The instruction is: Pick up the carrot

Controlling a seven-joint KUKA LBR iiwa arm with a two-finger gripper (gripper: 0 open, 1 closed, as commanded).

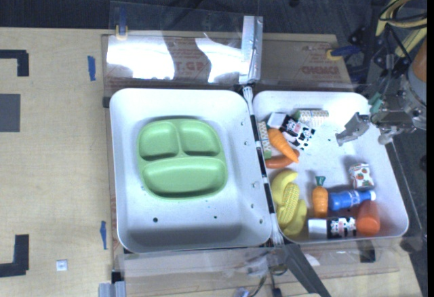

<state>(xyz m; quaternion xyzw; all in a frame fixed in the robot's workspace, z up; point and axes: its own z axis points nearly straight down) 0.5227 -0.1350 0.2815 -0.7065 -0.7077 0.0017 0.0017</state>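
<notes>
Two white bins (pixel 135 109) on wooden bench, carrot (pixel 319 196) among toys, gripper (pixel 354 130) hovering nearby — fingers spread, holding nothing.

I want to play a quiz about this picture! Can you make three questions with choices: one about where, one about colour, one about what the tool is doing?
1. Where is the carrot?
A. right bin
B. left bin
C. floor

2. What colour is the divided plate?
A. red
B. green
C. blue

3. What is the tool doing?
A. gripping the carrot
B. poised over the right bin, apart from the carrot
C. touching the plate

Answers: A, it lies beside the blue bottle; B, plainly green; B, it sits at the upper right.
</notes>
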